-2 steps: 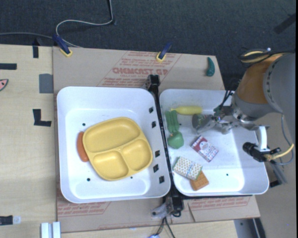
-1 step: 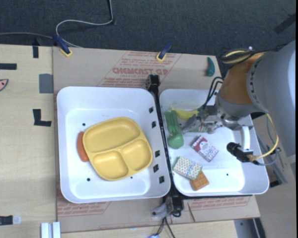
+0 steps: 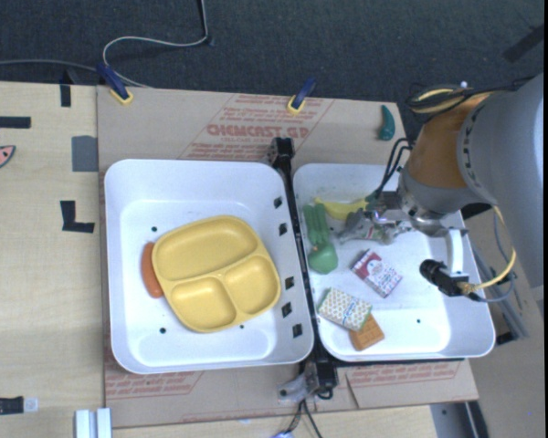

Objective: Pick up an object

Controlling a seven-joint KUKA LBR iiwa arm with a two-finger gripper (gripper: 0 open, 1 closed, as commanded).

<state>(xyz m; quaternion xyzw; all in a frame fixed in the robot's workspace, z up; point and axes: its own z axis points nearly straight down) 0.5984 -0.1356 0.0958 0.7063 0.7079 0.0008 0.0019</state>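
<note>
Lying in the right white plastic bin (image 3: 457, 340) are a green plastic bottle (image 3: 321, 242), a yellow banana-shaped toy (image 3: 340, 207), a small red-and-white box (image 3: 376, 273), a patterned packet (image 3: 344, 308) and an orange cracker-like square (image 3: 367, 334). Over the yellow toy sits the tool (image 3: 376, 222); its grip cannot be told. Inside the left white bin (image 3: 128, 327) rests a yellow divided plate (image 3: 216, 272) beside an orange sausage-shaped piece (image 3: 151, 272).

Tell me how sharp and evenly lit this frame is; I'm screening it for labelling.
Camera view: soft, even light; the yellow divided plastic tray casts a faint shadow, the small red-and-white carton is too blurred to read, and the gripper area is smeared.
</note>
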